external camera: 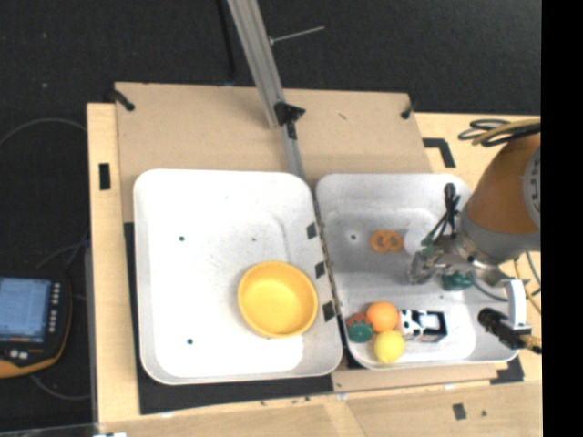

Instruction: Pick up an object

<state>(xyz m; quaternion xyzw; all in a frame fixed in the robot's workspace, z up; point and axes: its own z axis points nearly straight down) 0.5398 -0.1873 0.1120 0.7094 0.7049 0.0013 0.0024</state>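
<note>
The arm reaches in from the right over the right bin [364,194], and my gripper [426,267] hangs low near that bin's right side. A small orange pretzel-shaped piece [386,240] lies on the bin floor just left of the gripper. Along the bin's front edge sit an orange ball [383,316], a yellow ball [389,346], a small dark green piece [362,331] and a black-and-white toy [424,325]. A teal object [456,280] shows right beside the gripper, under the wrist. Whether anything sits between the fingers is hidden.
A yellow bowl [277,298] rests in the left bin [182,217], toward its front right. A metal pole [260,53] slants up from the back of the bench. A handheld pendant [29,321] lies off the bench at far left.
</note>
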